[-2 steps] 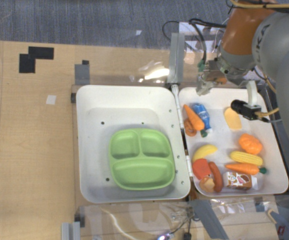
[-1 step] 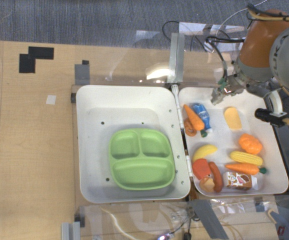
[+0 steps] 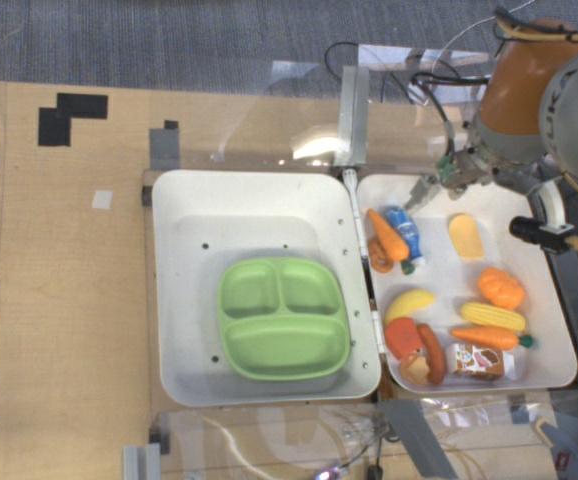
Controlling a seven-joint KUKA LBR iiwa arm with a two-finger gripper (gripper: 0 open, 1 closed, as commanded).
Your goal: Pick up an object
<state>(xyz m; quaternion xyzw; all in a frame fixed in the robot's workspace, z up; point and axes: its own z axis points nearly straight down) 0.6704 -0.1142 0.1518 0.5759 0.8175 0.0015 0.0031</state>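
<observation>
End effector above right bin, carrot nearby

A lime-green three-compartment plastic tray sits in the white left-hand bin. At its three o'clock: an orange toy carrot, a yellow toy corn cob, an orange toy pumpkin, a pale-yellow slab.

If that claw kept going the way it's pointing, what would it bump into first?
Probably the blue plastic bottle beside the orange toy carrot. The claw points down-left toward them in the right white bin. From above its height is unclear, so it might touch the bin floor first.
</observation>
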